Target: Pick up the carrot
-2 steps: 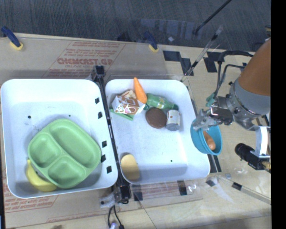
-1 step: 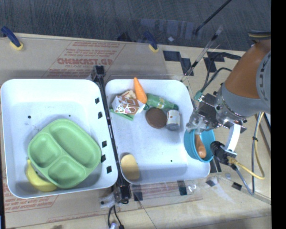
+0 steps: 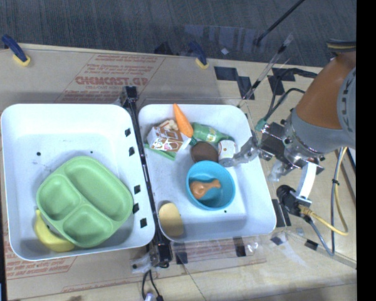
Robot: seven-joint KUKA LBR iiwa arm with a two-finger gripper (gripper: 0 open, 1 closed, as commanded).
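1. From my remote seat I see the gripper (image 3: 233,158) low over the right edge of the right bin (image 3: 258,187). The finger ends are small and blurred against the white wall. I cannot tell whether they are spread or pressed together.
2. Nothing shows between the fingers that I can make out. The tip lies just beside a small white-and-green container (image 3: 227,147), but contact is too fine to judge.
3. The arm (image 3: 326,105) enters from the right. Its upper part is cut off at the frame's edge, and the wrist body hides part of the bench behind it.
4. The carrot (image 3: 182,121) lies at the far side of the right bin, near the back wall, tilted, orange with its narrow end pointing away. It is apart from the fingers, to their left and farther back.
5. Between carrot and fingers sit a green packet (image 3: 207,132) and a dark brown round object (image 3: 204,152). A printed snack packet (image 3: 165,138) touches the carrot's near-left side.
6. A blue bowl (image 3: 210,185) with an orange-brown item (image 3: 205,186) inside sits just in front of the fingers.
7. The left bin (image 3: 25,124) holds a green divided tray (image 3: 85,199). A yellow object (image 3: 47,237) is mostly hidden beneath it.
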